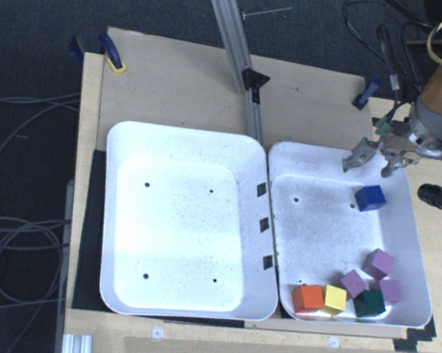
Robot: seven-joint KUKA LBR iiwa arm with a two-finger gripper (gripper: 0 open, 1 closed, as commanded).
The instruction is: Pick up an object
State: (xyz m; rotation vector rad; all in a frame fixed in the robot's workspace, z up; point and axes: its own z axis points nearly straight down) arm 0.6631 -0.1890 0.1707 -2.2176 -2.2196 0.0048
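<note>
My gripper point(376, 159) hangs over the far edge of the right bin point(303, 222), open, with nothing between its fingers point(357, 159). A blue cube point(370, 198) lies on the bin floor just in front of the gripper, apart from it. In the bin's near right corner sits a cluster: an orange cube point(309, 298), a yellow cube point(335, 298), a dark green cube point(368, 304) and three purple cubes point(379, 263) point(353, 282) point(390, 291).
The left bin point(175, 222) stands beside the right one, joined by black clips point(263, 223). A slanted metal pole point(237, 46) rises behind the bins. Blue clamps point(112, 53) point(365, 93) hold the board's far corners. Cables lie on the floor at left.
</note>
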